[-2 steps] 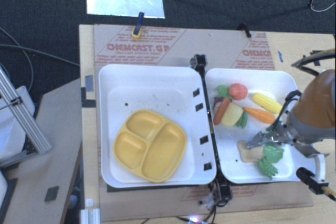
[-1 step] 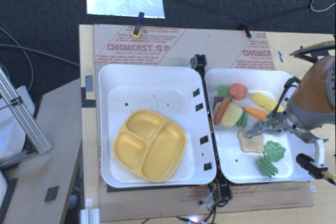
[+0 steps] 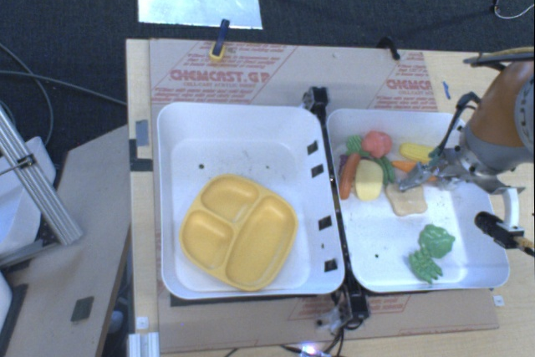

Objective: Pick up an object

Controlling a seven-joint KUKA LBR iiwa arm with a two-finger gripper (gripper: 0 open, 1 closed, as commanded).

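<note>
The right bin (image 3: 481,267) holds toy food. An orange carrot (image 3: 347,172), a red tomato (image 3: 378,143) and a pale yellow piece (image 3: 369,181) lie at its left side. A yellow corn-like piece (image 3: 415,152) lies near the back, and a tan toast slice (image 3: 408,202) sits in the middle. Two green leafy pieces (image 3: 435,240) (image 3: 425,267) lie toward the front. My gripper (image 3: 415,177) reaches in from the right, low over the bin. It sits just above the toast, between that and the corn piece. Nothing is seen lifted.
The left bin (image 3: 184,138) holds a yellow divided plate (image 3: 240,231). Black clips (image 3: 318,171) line the divider between the bins. The grey and orange arm (image 3: 501,130) covers the right bin's far right corner. Cardboard lies under both bins.
</note>
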